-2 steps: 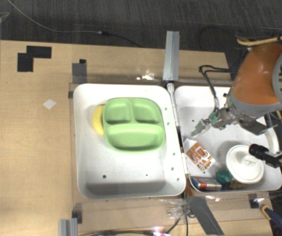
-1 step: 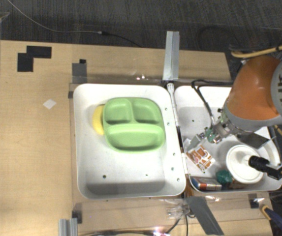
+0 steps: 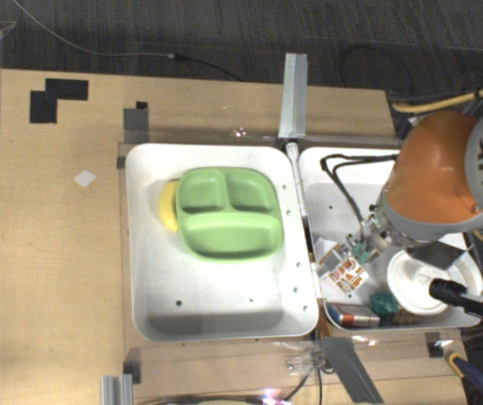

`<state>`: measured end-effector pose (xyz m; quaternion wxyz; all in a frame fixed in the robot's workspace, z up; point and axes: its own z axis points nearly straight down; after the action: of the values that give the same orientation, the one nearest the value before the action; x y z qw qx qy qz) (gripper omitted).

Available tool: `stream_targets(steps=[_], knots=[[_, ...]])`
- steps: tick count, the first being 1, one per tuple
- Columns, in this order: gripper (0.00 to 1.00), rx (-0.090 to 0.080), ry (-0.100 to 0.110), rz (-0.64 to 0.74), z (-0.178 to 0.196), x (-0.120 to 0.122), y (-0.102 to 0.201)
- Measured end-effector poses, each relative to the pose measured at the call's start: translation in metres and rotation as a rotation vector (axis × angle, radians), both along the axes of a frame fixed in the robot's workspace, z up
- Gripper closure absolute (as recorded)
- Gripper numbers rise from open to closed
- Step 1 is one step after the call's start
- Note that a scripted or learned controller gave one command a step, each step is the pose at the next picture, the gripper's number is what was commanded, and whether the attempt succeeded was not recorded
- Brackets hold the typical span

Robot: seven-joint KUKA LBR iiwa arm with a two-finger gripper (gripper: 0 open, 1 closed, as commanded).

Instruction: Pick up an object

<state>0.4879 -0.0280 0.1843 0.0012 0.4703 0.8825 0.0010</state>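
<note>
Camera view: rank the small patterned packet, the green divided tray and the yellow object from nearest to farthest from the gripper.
1. Patterned packet, right bin, just left of and below the gripper.
2. Green divided tray, left bin.
3. Yellow object, tucked under the tray's left edge.

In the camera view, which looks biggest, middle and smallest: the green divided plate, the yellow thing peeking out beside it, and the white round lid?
1. Green divided plate, clearly largest.
2. White round lid, partly covered by the arm.
3. Yellow thing, smallest as seen, but the plate hides most of it, so its true size is unsure.
</note>
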Motion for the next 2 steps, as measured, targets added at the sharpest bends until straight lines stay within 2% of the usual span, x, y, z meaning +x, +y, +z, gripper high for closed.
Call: stream_targets(steps=[1,2], knots=[[0.00,0.000,0.000,0.000,0.000,0.000,0.000],[0.00,-0.001,-0.001,0.065,0.000,0.000,-0.017]])
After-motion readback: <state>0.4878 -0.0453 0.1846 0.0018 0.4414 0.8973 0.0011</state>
